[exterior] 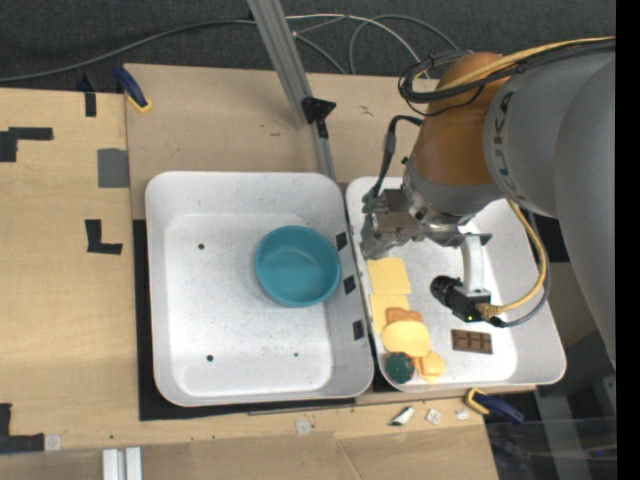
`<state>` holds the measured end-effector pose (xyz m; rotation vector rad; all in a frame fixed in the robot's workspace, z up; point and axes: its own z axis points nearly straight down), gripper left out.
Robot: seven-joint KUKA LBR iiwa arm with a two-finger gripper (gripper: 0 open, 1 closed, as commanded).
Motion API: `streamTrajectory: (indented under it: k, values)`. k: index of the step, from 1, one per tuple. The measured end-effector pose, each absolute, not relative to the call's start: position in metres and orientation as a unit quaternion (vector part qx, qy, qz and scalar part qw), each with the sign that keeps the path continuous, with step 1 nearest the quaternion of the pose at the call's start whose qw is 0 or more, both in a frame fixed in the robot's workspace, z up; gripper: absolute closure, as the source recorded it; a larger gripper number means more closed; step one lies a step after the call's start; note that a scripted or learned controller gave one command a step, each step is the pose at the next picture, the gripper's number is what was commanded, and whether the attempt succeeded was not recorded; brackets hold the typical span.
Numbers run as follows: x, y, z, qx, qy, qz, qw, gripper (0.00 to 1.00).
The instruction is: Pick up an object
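My gripper (381, 236) hangs low over the left side of the right bin (520, 368), just above the top edge of a pale yellow flat block (389, 277). Below that block lie an orange piece (403, 317), a yellow round object (405, 338), a dark green round object (399, 366) and a small orange-yellow piece (431, 366). A brown chocolate-like bar (471, 342) rests to their right. A teal bowl (296, 265) stands in the left bin (190, 218). Nothing shows between the gripper's fingers.
The arm's orange band and grey body cover the upper right of the right bin. A black cable plug (452, 295) hangs from the wrist over the bin's middle. A slanted metal pole (290, 58) rises behind the bins. Blue-yellow clamps sit on the bench edges.
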<state>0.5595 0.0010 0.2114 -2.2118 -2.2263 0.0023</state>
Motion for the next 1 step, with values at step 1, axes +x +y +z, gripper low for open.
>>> streamTrajectory:
  k: [1]
  values:
    - [0.5583,0.0545,0.2060,-0.704,-0.710,0.0008,0.002,1.00]
